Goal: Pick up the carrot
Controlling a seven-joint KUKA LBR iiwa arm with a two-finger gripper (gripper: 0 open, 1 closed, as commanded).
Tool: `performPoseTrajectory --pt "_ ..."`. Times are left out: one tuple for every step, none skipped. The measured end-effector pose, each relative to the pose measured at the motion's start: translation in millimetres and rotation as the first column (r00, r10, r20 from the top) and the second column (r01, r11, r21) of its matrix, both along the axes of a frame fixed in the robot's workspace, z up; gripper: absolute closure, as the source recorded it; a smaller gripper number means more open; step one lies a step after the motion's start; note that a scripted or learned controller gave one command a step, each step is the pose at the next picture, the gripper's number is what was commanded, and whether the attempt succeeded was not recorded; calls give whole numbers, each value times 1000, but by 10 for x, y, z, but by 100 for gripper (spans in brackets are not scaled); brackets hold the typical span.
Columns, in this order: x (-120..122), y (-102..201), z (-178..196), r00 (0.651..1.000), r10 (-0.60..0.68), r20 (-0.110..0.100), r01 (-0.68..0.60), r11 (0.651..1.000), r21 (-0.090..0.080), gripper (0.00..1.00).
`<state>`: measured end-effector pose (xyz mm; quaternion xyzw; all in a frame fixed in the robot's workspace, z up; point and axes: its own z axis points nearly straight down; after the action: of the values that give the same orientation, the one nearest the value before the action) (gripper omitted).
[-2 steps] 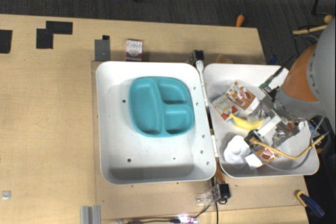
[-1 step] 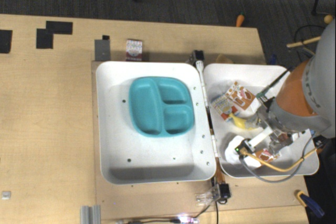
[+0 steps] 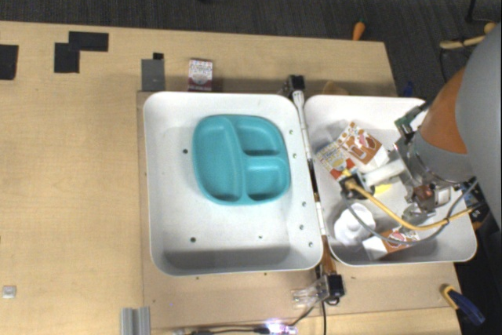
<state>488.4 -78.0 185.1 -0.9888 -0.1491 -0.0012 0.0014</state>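
My gripper [image 3: 417, 200] hangs low over the right side of the right bin [image 3: 463, 247], at the end of the grey arm with its orange band [image 3: 443, 121]. Under and beside it lies a heap of small items: a red-and-white snack packet [image 3: 351, 149], a white and yellow piece [image 3: 382, 175], a crumpled white object [image 3: 351, 223] and an orange-printed wrapper [image 3: 396, 239]. A yellow cable [image 3: 384, 209] loops across the heap to the gripper. Which of these items is the carrot, I cannot tell.
The left bin [image 3: 169, 192] holds a teal divided plate [image 3: 240, 158]. A small printed box [image 3: 201, 73] and a grey block [image 3: 153, 73] stand on the bench behind it. A metal divider [image 3: 307, 161] runs between the bins.
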Motion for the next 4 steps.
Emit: performPoseTrajectory --pt "17 11 94 1000 22 -2 -22 1000 2 100" --pt "2 389 580 999 -51 1 51 999 0 100" --pt "-1 376 575 999 -51 0 51 999 -1 0" --pt "249 -338 1335 1000 -17 5 17 1000 -6 0"
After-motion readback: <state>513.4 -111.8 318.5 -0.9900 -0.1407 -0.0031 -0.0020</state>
